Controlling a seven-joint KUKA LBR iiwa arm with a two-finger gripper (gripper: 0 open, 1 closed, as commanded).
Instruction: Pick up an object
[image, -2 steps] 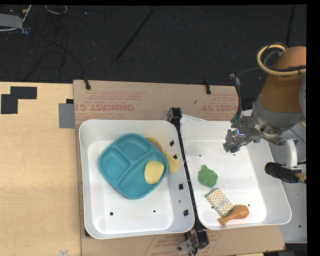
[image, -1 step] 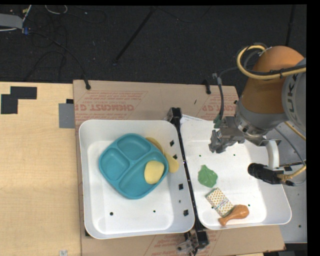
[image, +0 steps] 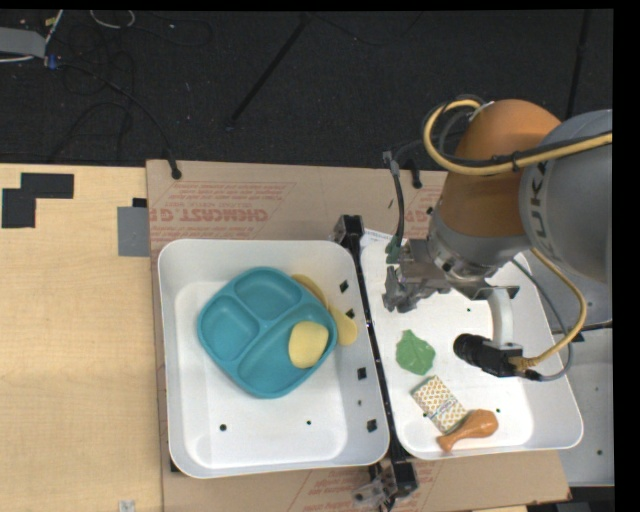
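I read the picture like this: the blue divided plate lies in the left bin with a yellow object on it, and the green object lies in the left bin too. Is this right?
Not quite. The camera view shows the green object in the right bin, below the gripper. The rest holds: the blue divided plate lies in the left bin with the yellow object on it.

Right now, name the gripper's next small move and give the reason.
Probably a short descent toward the green object. The gripper hangs in the right bin just above that piece, nearer to it than to the patterned block or the orange piece. Nothing is seen between its fingers, so no pick has happened yet.
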